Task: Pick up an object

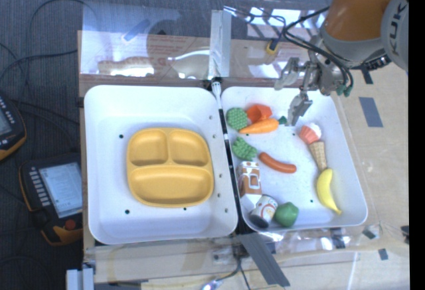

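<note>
My gripper (pixel 297 97) hangs with fingers spread, nothing between them, over the right bin's (pixel 352 169) far end. Carrot (pixel 260 127) lies just left-below, long axis running left-right.

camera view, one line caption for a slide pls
Gripper hovers open over toy food in the right bin; a yellow divided plate sits in the left bin.

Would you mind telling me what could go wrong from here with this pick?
The gripper hangs open over the right bin, between the carrot and the ice cream cone, so closing might catch nothing. The carrot touches the broccoli and the orange piece behind it, so a grab could drag neighbours along.
</note>
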Motion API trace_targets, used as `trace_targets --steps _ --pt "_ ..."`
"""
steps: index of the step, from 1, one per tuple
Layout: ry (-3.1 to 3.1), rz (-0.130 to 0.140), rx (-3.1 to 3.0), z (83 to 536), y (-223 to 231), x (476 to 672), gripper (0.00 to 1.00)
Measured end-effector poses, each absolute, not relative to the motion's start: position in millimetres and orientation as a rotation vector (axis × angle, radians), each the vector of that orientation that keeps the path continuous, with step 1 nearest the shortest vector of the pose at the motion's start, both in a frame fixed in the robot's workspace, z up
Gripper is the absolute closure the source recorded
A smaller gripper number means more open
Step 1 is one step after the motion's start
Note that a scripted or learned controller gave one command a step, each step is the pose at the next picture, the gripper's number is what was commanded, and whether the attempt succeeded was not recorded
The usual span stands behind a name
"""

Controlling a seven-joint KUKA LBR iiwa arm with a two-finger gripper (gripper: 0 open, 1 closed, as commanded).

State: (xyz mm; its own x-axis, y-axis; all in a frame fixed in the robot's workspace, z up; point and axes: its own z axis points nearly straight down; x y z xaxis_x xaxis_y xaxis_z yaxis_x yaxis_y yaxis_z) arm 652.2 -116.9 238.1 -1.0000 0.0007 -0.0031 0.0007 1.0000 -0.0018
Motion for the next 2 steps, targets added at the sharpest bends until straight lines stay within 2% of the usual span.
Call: trace_targets --steps 1,2 --pt "3.114 -0.006 -0.343 91.5 -137.1 576.5 0.0" --pt "3.107 -0.007 -0.331 91.4 -102.1 554.5 0.0"
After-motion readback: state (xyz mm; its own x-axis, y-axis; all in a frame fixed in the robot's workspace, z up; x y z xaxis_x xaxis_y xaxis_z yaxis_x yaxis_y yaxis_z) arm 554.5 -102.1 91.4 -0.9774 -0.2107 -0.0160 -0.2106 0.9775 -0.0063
